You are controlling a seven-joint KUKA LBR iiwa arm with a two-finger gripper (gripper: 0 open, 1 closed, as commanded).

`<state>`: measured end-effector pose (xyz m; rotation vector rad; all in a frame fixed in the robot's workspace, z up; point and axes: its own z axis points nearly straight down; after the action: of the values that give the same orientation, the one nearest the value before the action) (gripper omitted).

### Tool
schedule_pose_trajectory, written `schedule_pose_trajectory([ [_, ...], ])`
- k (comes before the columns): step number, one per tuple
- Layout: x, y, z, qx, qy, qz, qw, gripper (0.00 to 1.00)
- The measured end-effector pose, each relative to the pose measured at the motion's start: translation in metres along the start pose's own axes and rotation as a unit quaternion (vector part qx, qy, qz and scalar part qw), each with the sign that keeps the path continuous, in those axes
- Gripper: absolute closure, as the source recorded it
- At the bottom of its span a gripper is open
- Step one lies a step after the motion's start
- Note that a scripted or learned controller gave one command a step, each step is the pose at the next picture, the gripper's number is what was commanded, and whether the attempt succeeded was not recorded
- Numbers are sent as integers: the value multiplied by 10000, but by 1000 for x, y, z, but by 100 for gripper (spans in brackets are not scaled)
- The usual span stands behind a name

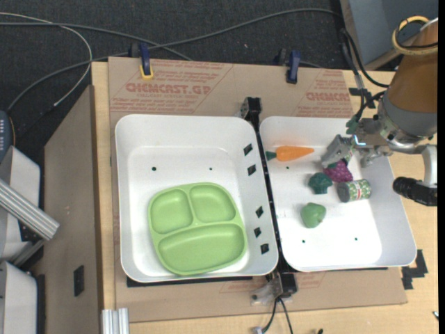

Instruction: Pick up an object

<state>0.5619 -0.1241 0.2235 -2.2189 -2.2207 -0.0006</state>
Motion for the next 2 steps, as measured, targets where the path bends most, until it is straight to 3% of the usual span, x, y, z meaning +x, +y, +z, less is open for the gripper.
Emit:
schedule_pose_trajectory([
  [2, -2, -15, 102, 31, 6, 7, 10000, 0],
])
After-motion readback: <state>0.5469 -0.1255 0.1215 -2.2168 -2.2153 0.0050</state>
